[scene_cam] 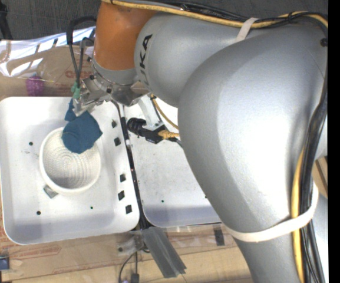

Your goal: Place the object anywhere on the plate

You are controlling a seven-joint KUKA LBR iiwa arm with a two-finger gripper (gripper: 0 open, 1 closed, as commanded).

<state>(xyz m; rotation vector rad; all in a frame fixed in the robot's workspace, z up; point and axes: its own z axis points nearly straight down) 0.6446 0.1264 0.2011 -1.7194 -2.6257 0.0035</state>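
Right now the arm (240, 117) is reaching in from the right and filling much of the scene, its orange band (118, 31) sitting over the far edge of the left bin (16, 217). Below the band the gripper (82, 102) is hanging over that bin's far side, and a blue cloth (81, 132) is dangling straight beneath it. The cloth's top corner is running up into the gripper, but I cannot tell whether it is actually being pinched. The cloth's lower part is overlapping the far rim of the plate (69, 164), a round white ribbed dish lying near the middle of the left bin; whether the cloth is touching it or hanging just above I cannot tell. The right bin (170, 199) is lying alongside, largely hidden under the arm. Both bins are resting on a wooden bench (28, 78), with crinkled clear plastic (28, 52) behind the left bin.
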